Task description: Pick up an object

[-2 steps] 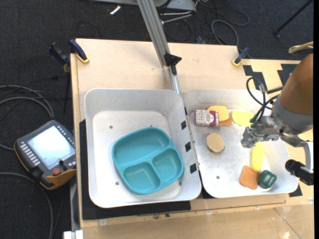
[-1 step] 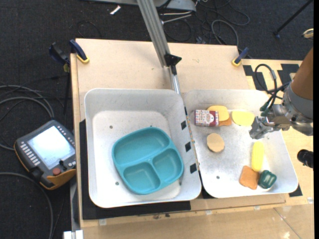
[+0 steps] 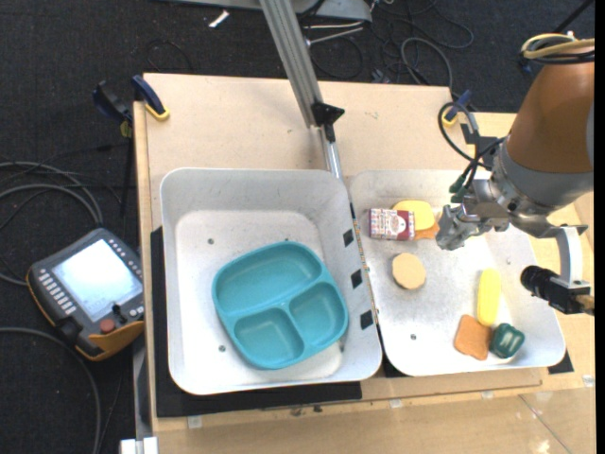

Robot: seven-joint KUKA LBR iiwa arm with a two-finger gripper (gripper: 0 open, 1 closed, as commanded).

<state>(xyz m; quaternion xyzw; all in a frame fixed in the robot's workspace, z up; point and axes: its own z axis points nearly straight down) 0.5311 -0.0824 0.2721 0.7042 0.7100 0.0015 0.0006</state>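
- Gripper [image 3: 452,227] hangs low over the right bin [image 3: 539,253], just beside the carton [image 3: 392,222] — its grasp state can't be told.
- Risk: the carton touches the yellow piece [image 3: 421,214] — closing there may shove both aside.
- The round cookie [image 3: 408,271] lies nearby.

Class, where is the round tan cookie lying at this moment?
The round tan cookie lies in the right bin, near its left side, just below the small red carton.
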